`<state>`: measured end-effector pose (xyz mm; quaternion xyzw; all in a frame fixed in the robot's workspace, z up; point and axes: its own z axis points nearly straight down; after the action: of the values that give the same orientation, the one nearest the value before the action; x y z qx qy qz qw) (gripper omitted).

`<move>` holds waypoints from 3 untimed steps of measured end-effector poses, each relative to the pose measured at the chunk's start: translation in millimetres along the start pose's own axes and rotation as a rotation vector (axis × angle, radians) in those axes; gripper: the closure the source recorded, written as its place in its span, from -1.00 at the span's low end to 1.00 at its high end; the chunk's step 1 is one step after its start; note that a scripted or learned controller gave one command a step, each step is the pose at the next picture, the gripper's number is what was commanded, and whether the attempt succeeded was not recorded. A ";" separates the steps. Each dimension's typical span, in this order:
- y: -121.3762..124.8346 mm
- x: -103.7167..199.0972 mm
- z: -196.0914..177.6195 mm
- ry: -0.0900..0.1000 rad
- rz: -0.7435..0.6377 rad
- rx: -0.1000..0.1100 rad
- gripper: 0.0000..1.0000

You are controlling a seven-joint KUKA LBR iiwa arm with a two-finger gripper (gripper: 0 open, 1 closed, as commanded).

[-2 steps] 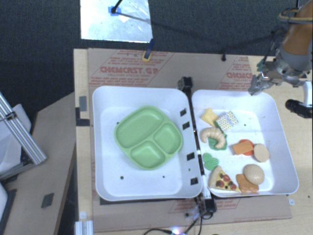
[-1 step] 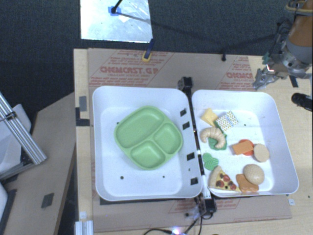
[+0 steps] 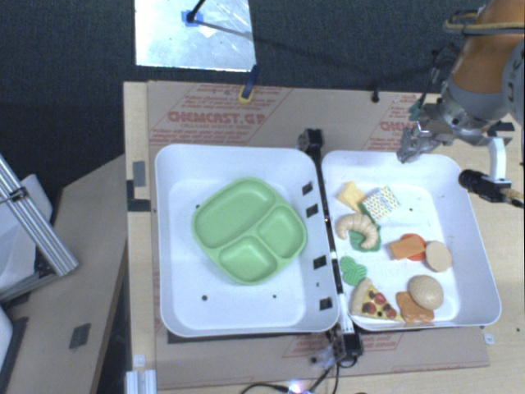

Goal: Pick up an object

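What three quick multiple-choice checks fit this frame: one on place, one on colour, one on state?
1. Where is the pizza slice?
A. left bin
B. right bin, near corner
C. on the bench

2. What colour is the divided plate?
A. green
B. blue
C. red

3. Where is the gripper?
A. inside the left bin
B. pressed onto the plate
C. above the right bin's far rim, clear of the toys

Answers: 1 B, it lies by the divider at the near edge. 2 A, pale green, in the left bin. 3 C, it hangs at the far rim with nothing between its tips.
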<state>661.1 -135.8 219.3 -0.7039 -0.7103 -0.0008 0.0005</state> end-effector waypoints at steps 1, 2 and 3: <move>-18.6 55.6 7.2 -0.001 0.001 0.001 1.00; -28.2 113.3 2.7 0.000 -0.001 0.000 1.00; -42.6 154.7 -2.1 0.000 0.001 0.001 1.00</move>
<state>617.1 18.5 221.7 -0.7043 -0.7099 -0.0004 0.0007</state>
